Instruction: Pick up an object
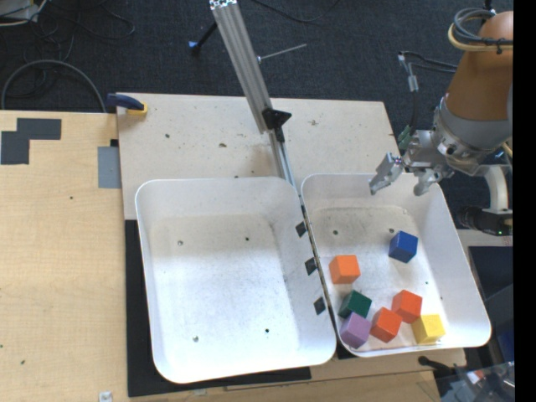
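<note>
Gripper (404, 177) spread and bare, hanging over the right bin's (469, 262) far rim.
Smooth coloured blocks lie below, a blue cube (403, 246) nearest.

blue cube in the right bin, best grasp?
Take the blue cube from straight above, fingers on two opposite side faces. It sits apart from the other blocks, nearest the gripper, with bare bin floor all around it. It is turned slightly relative to the right bin walls, so the wrist should probably rotate to square up with its faces.
</note>
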You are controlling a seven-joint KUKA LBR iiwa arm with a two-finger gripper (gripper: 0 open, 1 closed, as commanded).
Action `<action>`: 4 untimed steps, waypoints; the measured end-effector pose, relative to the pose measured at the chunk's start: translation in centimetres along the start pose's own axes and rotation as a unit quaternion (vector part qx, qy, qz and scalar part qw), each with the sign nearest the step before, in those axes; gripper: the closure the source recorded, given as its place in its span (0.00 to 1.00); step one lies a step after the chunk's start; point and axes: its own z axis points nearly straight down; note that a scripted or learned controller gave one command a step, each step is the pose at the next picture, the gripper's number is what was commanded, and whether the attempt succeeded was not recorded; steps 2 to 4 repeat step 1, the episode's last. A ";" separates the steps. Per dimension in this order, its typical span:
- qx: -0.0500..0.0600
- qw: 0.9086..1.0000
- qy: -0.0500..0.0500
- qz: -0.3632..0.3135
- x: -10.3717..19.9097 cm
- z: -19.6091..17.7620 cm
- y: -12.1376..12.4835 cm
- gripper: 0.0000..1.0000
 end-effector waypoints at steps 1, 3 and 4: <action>-0.004 1.000 -0.003 0.003 -6.1 -7.8 -4.6 0.00; -0.004 1.000 -0.003 0.003 -6.1 -7.8 -4.6 0.00; -0.004 1.000 -0.003 0.003 -6.1 -7.8 -4.6 0.00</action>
